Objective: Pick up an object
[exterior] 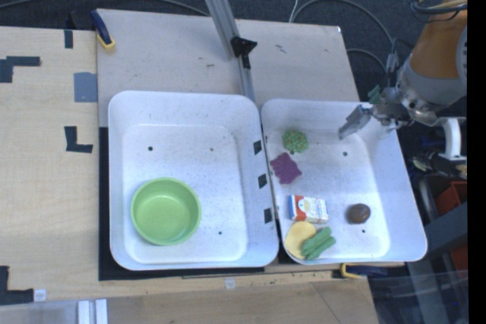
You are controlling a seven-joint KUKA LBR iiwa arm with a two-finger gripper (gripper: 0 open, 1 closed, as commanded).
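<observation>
The right bin (383, 163) holds several small items: a green bumpy ball (295, 140), a purple piece (285, 168), a small white and red carton (307, 208), a brown round item (358, 213), and a yellow piece (298, 233) with a green pod (318, 243) lying on it. My gripper (354, 121) hangs over the bin's upper right part, above the bin floor and right of the green ball. Nothing shows between its fingers.
The left bin (121, 125) holds a green bowl (165, 210) in its lower left part. A metal pole (220, 0) slants up from the gap between the bins. Cables run across the dark floor behind the bench.
</observation>
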